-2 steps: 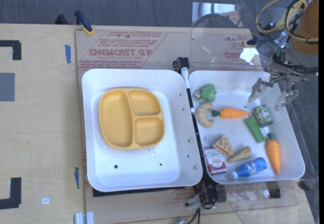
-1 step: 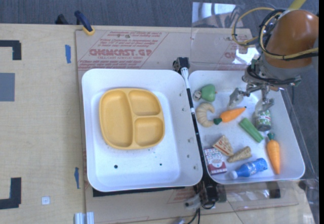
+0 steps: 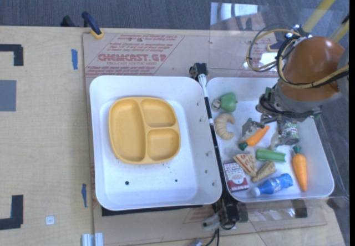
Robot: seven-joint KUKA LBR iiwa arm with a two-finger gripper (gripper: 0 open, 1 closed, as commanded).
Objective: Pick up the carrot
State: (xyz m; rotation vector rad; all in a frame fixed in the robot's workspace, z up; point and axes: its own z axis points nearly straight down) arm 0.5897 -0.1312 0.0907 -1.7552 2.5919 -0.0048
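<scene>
Two carrots lie in the right bin, and the gripper is down over one of them. Its metal fingers are spread apart, one on each side of the small carrot, which lies at a slant with its green end pointing toward the left bin. The fingers sit just beside the small carrot, but whether they press on it cannot be told; the jaws are parted rather than clenched. The arm's orange band hangs above the gripper, with cables looped around it.

The larger carrot lies toward the right bin's outer wall, apart from the gripper, green top pointing up the frame. Just below the gripper is a green cucumber-like piece. Toward the divider between the bins are a croissant and a green pepper. Along the right bin's near wall are a blue bottle, a cracker, a bread stick and a small red-and-white carton, whose print is too small to read.

The left bin holds a yellow divided plate. Behind that bin, a cardboard sheet carries red print reading "CHEMCAST GP"; the smaller lines are illegible.
</scene>
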